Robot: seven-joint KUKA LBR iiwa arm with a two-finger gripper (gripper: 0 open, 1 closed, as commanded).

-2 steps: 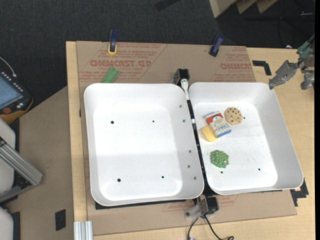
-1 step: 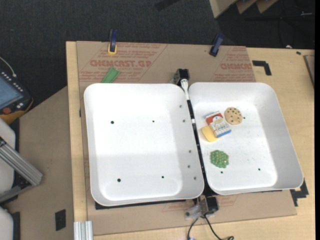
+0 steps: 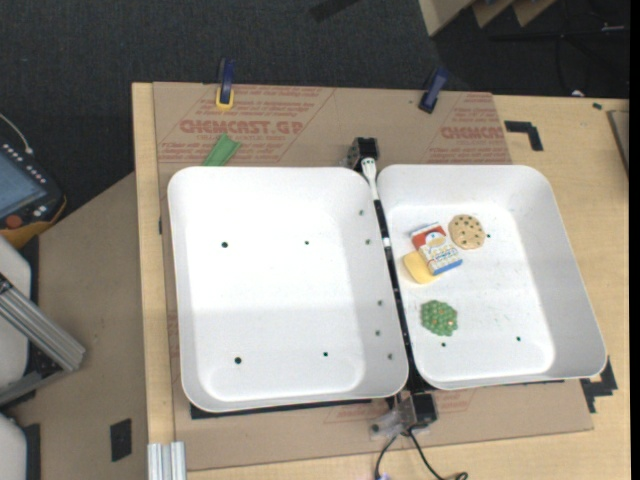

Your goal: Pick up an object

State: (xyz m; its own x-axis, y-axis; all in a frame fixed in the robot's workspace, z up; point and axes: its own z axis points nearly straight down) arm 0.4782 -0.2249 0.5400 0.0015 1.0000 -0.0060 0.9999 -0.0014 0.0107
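Where the right bin [image 3: 560, 268] nears the seam it shares with its neighbour, four small things lie in a loose cluster on its white floor. A little carton [image 3: 434, 248], red on top with a white and blue face, lies flat at a slant. A round biscuit with dark chips [image 3: 466, 231] sits just beside its upper right corner. A yellow wedge [image 3: 417, 267] touches the carton's lower left edge. A bumpy green lump [image 3: 439, 317] lies apart from these three, nearer the camera, with bare floor between. All four sit in the left half of that bin, well away from its right wall.

Whether the hand is released or clenched cannot be told.

The left bin [image 3: 270, 278] shows a plain white floor marked by a few small dark dots. A dark strip [image 3: 385, 268] runs along the seam between the two bins, and a black fitting [image 3: 362, 152] sits at its far end. At the near end a small black part with a cable [image 3: 415, 413] hangs off the edge.

Both bins rest on a brown sheet with red lettering [image 3: 250, 118] that covers the worktop. Its far edge is held by a yellow and blue clamp [image 3: 225, 90] and a blue clamp [image 3: 433, 90]. A green scrap [image 3: 220, 150] lies on the sheet just beyond the left bin's far corner.

Dark carpet [image 3: 150, 18] spreads beyond. At the left edge are a device with a blue screen [image 3: 18, 193] and a ribbed metal rail [image 3: 40, 320].
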